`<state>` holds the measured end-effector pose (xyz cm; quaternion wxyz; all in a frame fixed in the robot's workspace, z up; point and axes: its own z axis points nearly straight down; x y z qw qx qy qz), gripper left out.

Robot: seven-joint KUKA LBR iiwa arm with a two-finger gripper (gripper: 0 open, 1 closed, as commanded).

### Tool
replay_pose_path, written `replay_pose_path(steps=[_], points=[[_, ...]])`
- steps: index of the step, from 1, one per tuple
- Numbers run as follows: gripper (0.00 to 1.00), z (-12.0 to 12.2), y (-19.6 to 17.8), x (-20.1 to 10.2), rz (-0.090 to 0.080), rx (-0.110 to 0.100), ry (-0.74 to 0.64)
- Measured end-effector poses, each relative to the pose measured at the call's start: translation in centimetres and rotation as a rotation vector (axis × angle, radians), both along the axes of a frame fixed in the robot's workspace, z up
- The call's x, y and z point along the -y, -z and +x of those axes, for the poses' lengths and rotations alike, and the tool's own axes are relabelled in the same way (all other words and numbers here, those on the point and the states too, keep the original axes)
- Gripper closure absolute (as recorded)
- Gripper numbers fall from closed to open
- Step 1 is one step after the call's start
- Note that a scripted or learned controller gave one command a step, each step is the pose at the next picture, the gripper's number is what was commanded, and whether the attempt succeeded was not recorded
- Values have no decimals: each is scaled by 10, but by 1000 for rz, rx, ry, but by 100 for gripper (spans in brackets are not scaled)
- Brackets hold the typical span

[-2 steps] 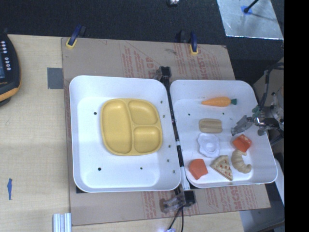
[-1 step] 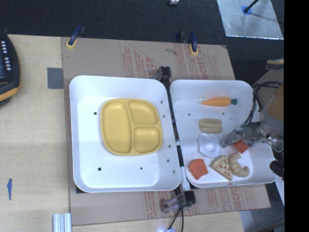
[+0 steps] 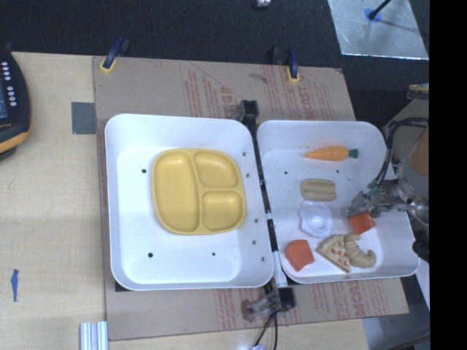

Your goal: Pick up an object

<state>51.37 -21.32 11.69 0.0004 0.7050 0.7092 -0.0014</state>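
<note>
**Gripper low at right bin's 3 o'clock edge, by a red piece**

2 white bins side by side on cardboard. Left bin (image 3: 124, 261) has a yellow 3-compartment plate (image 3: 197, 190) approx. centred. Right bin (image 3: 281, 141) holds the toy food: orange carrot (image 3: 328, 152) w/ green tip at 12 o'clock, tan bread-like piece (image 3: 318, 189) near centre, small clear/white cup (image 3: 316, 218) just below it at 6, red block (image 3: 298, 254) at 7 o'clock, pizza slice (image 3: 334, 251) and a croissant (image 3: 361, 254) touching each other at 5 o'clock.

Gripper (image 3: 368, 208) comes in from 3 o'clock, tips down inside the right bin. Small red-orange piece (image 3: 361, 222) sits right at the tips; can't tell if it's between them, nor if the claw is apart or together.
</note>
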Motion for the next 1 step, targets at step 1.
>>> replay_pose_path(steps=[1], points=[[100, 62, 22, -64, -3, 9, -5]])
